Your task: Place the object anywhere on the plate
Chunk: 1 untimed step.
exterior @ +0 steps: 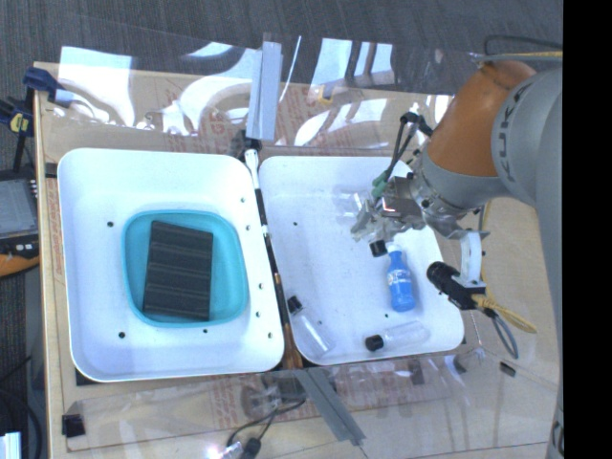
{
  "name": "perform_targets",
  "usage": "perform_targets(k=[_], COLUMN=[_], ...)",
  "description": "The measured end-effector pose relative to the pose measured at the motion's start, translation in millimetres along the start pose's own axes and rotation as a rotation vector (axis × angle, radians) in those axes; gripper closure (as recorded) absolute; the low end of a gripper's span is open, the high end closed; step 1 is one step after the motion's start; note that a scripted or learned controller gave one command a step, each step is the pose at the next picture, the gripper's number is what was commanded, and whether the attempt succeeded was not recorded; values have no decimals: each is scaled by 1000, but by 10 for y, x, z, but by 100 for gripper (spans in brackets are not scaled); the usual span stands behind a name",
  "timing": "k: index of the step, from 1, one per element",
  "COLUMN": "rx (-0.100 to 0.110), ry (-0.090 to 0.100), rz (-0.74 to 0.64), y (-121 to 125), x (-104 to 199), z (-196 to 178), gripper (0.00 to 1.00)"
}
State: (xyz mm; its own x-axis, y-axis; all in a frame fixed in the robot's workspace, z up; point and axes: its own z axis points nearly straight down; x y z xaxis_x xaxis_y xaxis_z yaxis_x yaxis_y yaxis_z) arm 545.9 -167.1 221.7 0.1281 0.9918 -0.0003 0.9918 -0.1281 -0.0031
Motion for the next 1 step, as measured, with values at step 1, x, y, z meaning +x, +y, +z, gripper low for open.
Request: perform_targets(k=[1], rx=[0], ry=[0], rz=[-272], y=[166], x=[829], z=[73], gripper=[100])
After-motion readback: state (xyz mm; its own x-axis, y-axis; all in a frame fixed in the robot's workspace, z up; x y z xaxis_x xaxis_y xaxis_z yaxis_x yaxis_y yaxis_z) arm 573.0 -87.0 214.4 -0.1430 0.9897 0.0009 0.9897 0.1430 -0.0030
